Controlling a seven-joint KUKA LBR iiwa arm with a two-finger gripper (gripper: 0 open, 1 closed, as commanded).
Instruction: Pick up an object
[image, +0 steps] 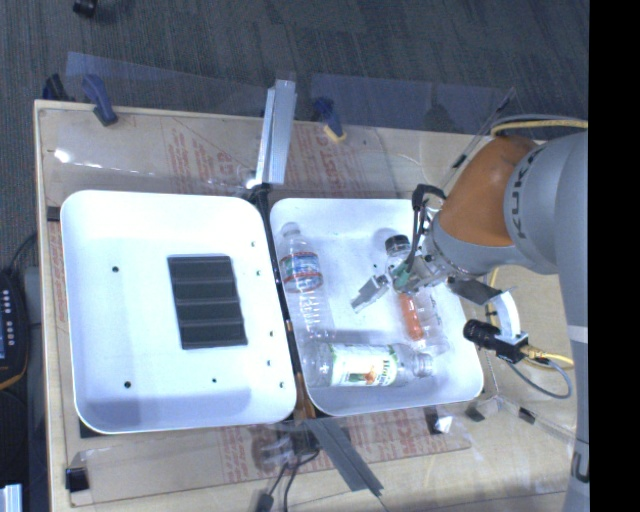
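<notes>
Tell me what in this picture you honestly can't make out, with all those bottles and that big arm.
- Gripper: small and blurred in the camera view; whether it holds anything cannot be told.
- Orange bottle: its upper end is hidden beneath the arm's wrist.
- Label on the lying bottle: print too small to read.
- Dark panel in the left bin: what it is stays unclear.
- Arm: cut off by the right edge.

Labels on the upright-lying bottle (301, 272) and lower bottle (366, 365) are too blurred to read.
</notes>
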